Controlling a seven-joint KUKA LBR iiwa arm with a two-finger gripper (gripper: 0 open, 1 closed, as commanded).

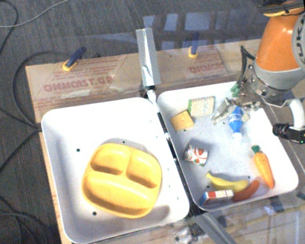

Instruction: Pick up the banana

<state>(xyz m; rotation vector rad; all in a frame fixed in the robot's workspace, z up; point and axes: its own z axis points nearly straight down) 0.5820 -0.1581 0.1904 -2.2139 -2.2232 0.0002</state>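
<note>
The banana [227, 181] lies yellow and curved near the front edge of the right bin [225, 141]. It rests between a small red and white box [217, 195] and a red sausage-shaped item [246, 191]. My gripper [227, 110] hangs over the back right part of that bin, far from the banana. It sits just above a blue bottle-like object [235, 122].
An orange carrot [263, 168] lies right of the banana. A red and white can [195, 154], a tan block [182, 120] and a green dotted box [202, 106] sit further back. The left bin [62, 133] holds a yellow divided plate [121, 179].
</note>
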